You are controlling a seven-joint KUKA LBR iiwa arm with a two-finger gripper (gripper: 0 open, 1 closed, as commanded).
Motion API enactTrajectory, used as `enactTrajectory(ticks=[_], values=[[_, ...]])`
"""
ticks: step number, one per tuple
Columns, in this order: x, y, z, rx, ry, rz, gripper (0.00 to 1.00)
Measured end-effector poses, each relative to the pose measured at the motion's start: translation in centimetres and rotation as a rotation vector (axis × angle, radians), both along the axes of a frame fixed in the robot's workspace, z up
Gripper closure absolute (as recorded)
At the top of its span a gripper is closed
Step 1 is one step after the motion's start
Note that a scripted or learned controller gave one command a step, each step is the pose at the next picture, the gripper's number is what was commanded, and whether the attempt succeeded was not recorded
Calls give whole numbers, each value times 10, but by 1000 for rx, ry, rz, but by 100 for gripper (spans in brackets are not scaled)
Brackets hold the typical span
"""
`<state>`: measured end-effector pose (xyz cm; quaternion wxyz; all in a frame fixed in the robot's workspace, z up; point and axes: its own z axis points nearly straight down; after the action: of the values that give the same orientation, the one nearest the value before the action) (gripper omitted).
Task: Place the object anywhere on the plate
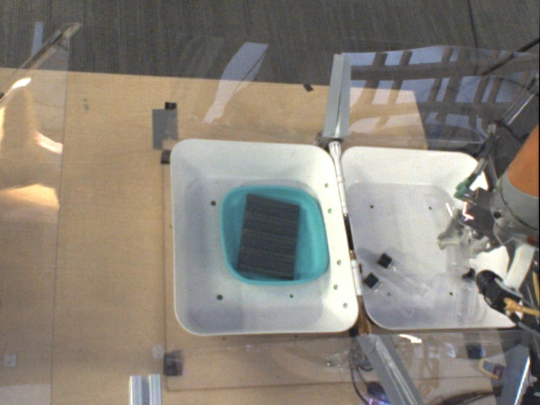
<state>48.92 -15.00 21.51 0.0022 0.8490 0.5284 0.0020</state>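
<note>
The dark ridged block point(270, 236) already lies flat in the middle of the teal plate point(315, 247), which sits in the left bin point(194, 226). I'd judge the placing done; what's left is for the arm to clear off. The gripper point(472, 226) hangs over the right bin's point(405, 302) right edge; whether it's clenched or released I cannot tell. Light wooden bench point(84, 226), grey carpet point(211, 15) beyond its far edge.

A: what does the arm point(525, 180) look like?
B: grey body, fat orange band above the wrist, pale metal gripper point(460, 226) bits below, black cables looping off the side near it.
</note>
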Motion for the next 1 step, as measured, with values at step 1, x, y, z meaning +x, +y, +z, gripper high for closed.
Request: enactTrajectory(ticks=[1], values=[[79, 66, 2, 0, 0, 90, 100]])
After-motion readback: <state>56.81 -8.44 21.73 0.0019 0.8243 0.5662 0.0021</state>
